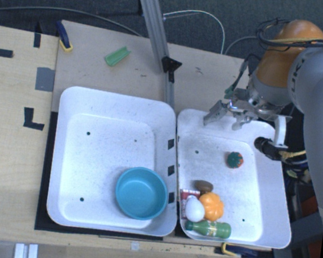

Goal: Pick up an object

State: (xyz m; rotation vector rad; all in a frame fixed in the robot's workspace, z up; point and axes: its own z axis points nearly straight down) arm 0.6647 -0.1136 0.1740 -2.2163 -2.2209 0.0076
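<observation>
One green bottle [209, 228] lies flat along the right bin's [271, 194] near edge, long axis running left-right, cap end pointing left. Packed just behind it: one white egg [194, 210], one orange ball [213, 205], one brown lump [203, 186]. One green ball [234, 159] sits alone farther back with open floor around it. One blue bowl [140, 192] in the left bin [76, 143]. Gripper [227, 118] hovers over the far rim, fingers spread, holding nothing.

No legible text or labels.
</observation>
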